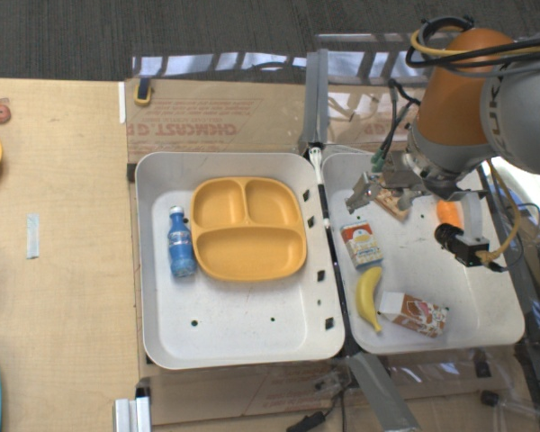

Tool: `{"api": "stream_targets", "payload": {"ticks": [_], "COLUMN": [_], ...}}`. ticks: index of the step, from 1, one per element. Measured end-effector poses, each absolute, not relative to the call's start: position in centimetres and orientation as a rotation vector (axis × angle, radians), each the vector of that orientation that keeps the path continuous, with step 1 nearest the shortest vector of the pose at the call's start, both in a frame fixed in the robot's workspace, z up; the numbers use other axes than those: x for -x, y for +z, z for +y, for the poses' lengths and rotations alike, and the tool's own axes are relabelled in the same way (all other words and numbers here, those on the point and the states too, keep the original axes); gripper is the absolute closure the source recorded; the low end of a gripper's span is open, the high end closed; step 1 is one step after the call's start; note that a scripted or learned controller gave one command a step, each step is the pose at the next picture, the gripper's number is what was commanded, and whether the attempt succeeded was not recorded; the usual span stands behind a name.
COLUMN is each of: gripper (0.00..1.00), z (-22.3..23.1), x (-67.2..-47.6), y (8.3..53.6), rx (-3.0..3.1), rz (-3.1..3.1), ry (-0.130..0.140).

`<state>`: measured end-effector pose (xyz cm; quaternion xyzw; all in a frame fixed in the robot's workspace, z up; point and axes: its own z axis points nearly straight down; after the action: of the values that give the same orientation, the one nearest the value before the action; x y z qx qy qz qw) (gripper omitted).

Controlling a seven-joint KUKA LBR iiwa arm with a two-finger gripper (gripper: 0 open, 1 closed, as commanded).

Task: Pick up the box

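Yellow plastic dominates the left bin (pixel 153 268): a divided plate (pixel 248 228) with three compartments lies toward its far side, and a small blue water bottle (pixel 181 243) lies just beside the plate's left edge, cap pointing away from the camera. Across the divider, the right bin (pixel 495 322) holds the rest. A small box (pixel 362 244) with a red and white printed face lies flat near the bin's left wall, roughly midway along it. Just below it in the view a banana (pixel 370 299) lies, curving toward the near rim, and right of the banana rests a brown and white carton (pixel 415 314) on its side. An orange piece (pixel 449 212) sits further right, partly behind the arm's black fittings. The gripper (pixel 378 192) hangs over the far left part of this bin, above the box in the view and apart from it, beside a tan wooden-looking item (pixel 394 204). Whether its jaws are apart or together I cannot tell; nothing is visibly between them.
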<state>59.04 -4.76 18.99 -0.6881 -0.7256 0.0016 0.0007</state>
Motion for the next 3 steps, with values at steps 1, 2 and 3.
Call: {"api": "stream_targets", "payload": {"ticks": [1,2,3], "gripper": [0.00,0.00,0.00], "z": [-9.7,-9.7,-9.8], "x": [-55.7,-58.9,-56.5], "y": [16.9,10.1,9.9], "rx": [2.197,1.926,2.043], "rz": [-2.242,-2.485,-2.402], "ry": [0.005,-0.002,-0.017]}}
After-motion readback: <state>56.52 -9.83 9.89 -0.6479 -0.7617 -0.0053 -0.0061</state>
